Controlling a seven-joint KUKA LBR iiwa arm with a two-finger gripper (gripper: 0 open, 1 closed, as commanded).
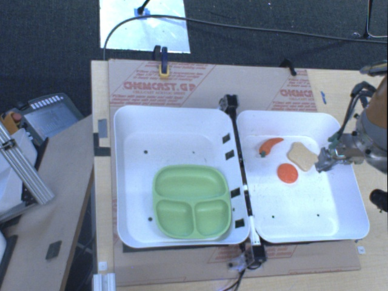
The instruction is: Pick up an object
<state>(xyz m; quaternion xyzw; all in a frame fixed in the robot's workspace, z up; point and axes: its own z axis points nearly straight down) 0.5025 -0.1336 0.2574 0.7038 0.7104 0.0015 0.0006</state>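
The gripper (322,162) hangs over the right bin (348,223) beside the beige slice (301,156) — jaws' state cannot be told.

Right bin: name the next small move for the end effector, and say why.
Probably a short shift toward the tan bread-shaped piece, then down onto it. The end effector sits at that piece's right edge, so it is the nearest pick in the right bin. The orange carrot-shaped piece and the orange disc lie further left.
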